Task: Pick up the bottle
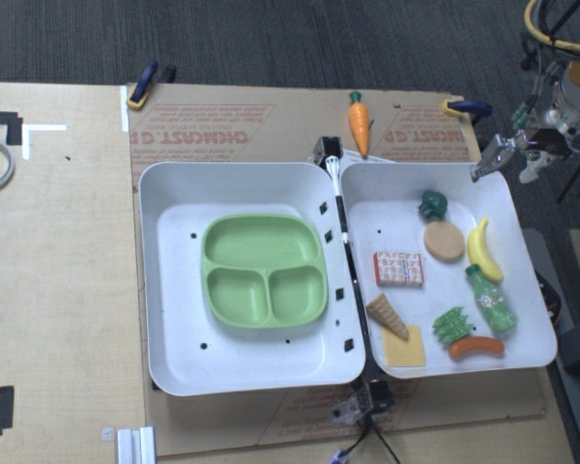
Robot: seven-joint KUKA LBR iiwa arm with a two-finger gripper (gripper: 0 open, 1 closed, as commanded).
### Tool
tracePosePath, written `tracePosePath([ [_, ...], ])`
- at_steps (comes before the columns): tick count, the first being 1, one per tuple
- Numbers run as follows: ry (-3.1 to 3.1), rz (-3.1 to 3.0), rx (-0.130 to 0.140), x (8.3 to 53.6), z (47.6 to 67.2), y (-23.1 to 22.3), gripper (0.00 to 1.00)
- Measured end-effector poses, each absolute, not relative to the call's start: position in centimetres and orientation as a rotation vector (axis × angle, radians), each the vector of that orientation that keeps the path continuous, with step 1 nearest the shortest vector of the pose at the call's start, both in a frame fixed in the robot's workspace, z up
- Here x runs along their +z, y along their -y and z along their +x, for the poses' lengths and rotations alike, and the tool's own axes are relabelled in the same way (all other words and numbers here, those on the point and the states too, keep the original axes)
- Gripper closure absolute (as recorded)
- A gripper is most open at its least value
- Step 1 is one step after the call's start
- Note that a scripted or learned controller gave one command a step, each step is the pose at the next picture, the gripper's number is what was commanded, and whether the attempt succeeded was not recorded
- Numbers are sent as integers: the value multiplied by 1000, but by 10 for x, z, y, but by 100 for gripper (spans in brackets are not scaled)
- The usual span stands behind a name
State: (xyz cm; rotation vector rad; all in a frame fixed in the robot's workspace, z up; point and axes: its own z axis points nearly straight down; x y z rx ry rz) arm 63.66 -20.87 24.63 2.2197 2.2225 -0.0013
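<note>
The bottle (pixel 491 300) is small and green with a pale label. It lies in the right bin (pixel 367 216) near the right wall, with its cap pointing to the upper left. A yellow banana (pixel 483 248) touches its cap end, and a red sausage (pixel 477 348) lies just below it. My gripper (pixel 506 168) hangs over the bin's far right corner, well above and beyond the bottle. It is open with nothing between its fingers.
The right bin also holds broccoli (pixel 432 204), a tan disc (pixel 445 242), a red-white box (pixel 398 269), a cone (pixel 387 315), a cheese slice (pixel 404 347) and leafy greens (pixel 451 324). A green divided plate (pixel 266 274) lies in the left bin (pixel 169 288). A carrot (pixel 358 122) rests on the cardboard behind the bins.
</note>
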Motion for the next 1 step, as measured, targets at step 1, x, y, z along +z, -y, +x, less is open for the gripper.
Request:
tracePosePath([
  [1, -2224, 2215, -2, 256, 637, 209, 100],
])
